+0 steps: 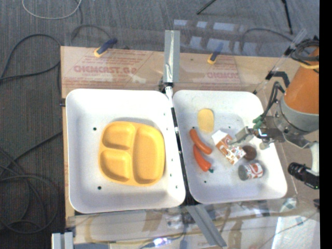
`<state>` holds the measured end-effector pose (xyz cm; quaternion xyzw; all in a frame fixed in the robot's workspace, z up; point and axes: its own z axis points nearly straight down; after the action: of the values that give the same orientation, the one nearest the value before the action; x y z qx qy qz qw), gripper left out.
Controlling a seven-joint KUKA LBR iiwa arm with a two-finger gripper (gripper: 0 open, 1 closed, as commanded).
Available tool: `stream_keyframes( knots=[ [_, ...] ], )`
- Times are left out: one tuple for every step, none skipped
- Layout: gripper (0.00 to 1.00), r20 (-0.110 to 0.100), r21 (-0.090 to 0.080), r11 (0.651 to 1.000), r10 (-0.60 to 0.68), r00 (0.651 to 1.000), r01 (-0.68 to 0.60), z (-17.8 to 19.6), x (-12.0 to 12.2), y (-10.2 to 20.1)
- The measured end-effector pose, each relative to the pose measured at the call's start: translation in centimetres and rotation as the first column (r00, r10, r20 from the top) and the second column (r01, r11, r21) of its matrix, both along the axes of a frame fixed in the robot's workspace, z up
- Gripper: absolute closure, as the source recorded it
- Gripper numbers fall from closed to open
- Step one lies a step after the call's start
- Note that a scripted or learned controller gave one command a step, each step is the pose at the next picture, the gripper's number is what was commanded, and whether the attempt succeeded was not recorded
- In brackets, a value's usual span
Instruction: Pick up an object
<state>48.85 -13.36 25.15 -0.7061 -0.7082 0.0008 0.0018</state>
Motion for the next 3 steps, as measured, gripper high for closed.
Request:
stream_keyframes(
  knots=[
    [0.0, 0.0, -0.002, 0.996, -0.093, 0.996, 0.093, -11.1, 8.2, -0.7],
    [0.0, 0.004, -0.001, 0.997, -0.074, 0.997, 0.074, -15.9, 6.9, -3.8],
    [1.0, 0.002, 0.001, 0.997, -0.074, 0.997, 0.074, -15.0, 6.8, -3.8]
  ],
)
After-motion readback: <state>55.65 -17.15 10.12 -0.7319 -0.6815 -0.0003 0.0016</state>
